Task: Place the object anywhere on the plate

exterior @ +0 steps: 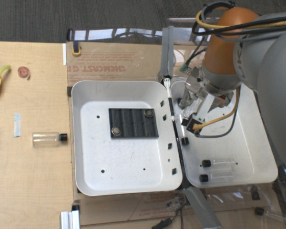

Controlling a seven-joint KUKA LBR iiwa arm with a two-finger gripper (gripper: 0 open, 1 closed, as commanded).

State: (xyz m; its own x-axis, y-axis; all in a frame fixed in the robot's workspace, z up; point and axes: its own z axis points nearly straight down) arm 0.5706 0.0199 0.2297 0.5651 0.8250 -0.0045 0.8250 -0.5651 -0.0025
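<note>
The gripper (pixel 189 109) hung low over the right bin (pixel 257 168), near its left wall; whether its fingers were apart or together could not be told; two clear vials (pixel 219 171) lay near that bin's front; the dark plate (pixel 133 123) sat in the left bin (pixel 86 175).

The grey arm (pixel 264 56) enters from the right of the camera view and bends down toward the left, its orange band (pixel 229 32) sitting just above the wrist. Yellow and black cables loop over the top of the band and trail down beside the wrist. The gripper (pixel 189 112) hangs low at the end of the arm, angled down and to the left, with its tip partly masked by the wrist hardware.
</note>
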